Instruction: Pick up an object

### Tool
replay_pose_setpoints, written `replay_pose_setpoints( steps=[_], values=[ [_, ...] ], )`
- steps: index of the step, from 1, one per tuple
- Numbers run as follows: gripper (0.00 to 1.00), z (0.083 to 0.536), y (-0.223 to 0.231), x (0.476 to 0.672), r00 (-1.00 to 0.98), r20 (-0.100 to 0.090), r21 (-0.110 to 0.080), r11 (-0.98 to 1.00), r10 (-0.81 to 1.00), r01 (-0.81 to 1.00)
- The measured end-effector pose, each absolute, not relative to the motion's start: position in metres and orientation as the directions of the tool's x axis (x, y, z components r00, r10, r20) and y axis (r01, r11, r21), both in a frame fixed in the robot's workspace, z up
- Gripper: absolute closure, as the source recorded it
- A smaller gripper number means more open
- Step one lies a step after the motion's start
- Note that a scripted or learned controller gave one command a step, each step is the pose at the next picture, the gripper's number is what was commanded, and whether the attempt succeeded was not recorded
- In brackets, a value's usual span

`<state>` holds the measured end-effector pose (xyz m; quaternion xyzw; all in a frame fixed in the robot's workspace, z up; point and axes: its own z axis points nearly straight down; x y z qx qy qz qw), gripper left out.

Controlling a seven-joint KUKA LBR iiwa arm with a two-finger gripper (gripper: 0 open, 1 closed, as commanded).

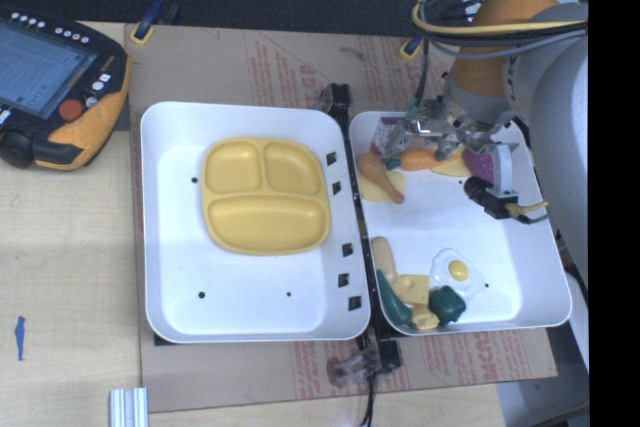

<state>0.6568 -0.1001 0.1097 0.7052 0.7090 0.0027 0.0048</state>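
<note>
My gripper point(415, 137) is low over the far end of the right bin point(520, 300), right above a cluster of toy food. An orange carrot-like piece point(418, 158) lies directly under it, beside a tan bread-like piece point(378, 178), a yellow piece point(450, 168) and a purple piece point(480, 160). The arm hides part of this cluster. In the bin's near end lie a fried egg point(455, 269), a green piece point(447, 304) and several yellow pieces point(408, 291).
The left bin point(170, 295) holds a yellow divided plate point(265, 195). A teach pendant point(55, 90) rests on the bench at the far left. Black clips point(345, 260) run along the divide between the bins. The arm's body covers the right bin's far right corner.
</note>
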Motion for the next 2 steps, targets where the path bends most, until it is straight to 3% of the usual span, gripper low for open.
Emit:
replay_pose_setpoints(
  steps=[1, 2],
  values=[
    [1.00, 0.123, -0.100, 0.659, -0.011, -0.004, 0.014, 0.011, 1.000, 1.000],
    [1.00, 0.112, -0.120, 0.662, -0.009, -0.003, 0.018, 0.009, 1.000, 1.000]
  ],
)
